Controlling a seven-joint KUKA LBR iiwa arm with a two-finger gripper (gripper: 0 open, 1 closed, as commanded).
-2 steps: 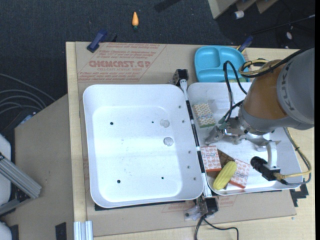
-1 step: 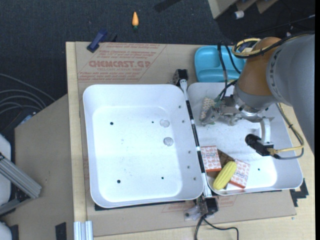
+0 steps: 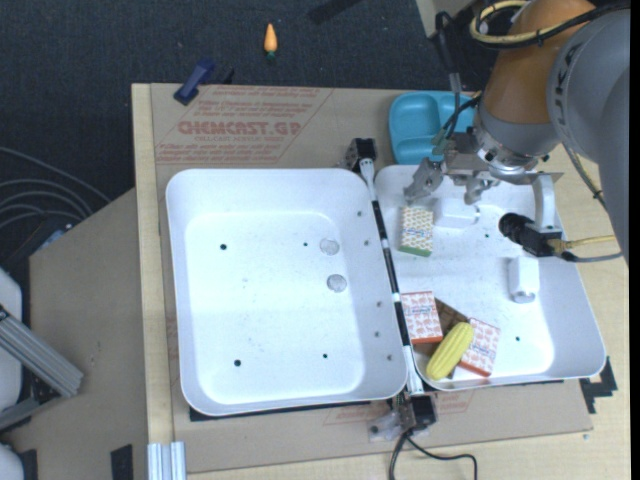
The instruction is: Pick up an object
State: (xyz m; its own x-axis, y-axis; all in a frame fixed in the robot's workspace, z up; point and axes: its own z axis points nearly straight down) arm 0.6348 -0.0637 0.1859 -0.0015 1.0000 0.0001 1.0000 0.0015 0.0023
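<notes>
Camera view: one arm, coming in from 3 o'clock. The gripper [image 3: 453, 186] hangs over the 12 o'clock end of the right bin [image 3: 560, 318]. As far as I can read them, the fingers [image 3: 428, 180] stand apart, with bare bin floor between them and nothing held.

My pick for the target is the small speckled box [image 3: 417, 230]. It lies flat in the 10 o'clock part of the right bin, close to the wall shared with the left bin [image 3: 260, 318]. From the gripper it sits at about 7 o'clock, just beside the nearer fingertip and not between the fingers. Its long axis runs roughly 12 to 6.

Judgement: the move needs a short shift toward 7 o'clock before dropping. The fingers should close across the short side, and the shared wall leaves little room on the 9 o'clock side.

Also in the right bin, down at 7 o'clock:
- a red-and-white box [image 3: 422, 318]
- a toy corn cob [image 3: 450, 350] touching it, tilted toward 1 o'clock
- a second red-and-white box [image 3: 480, 346] partly under the cob

These are crowded and well apart from the gripper, so harder to grab.

A small grey piece [image 3: 522, 280] lies at 4 o'clock from the gripper. I can't tell what it is.

A blue tub [image 3: 415, 123] on the bench [image 3: 250, 128] at 12 o'clock is partly hidden by the wrist. The fingertip height above the bin floor isn't readable from this slant.
</notes>
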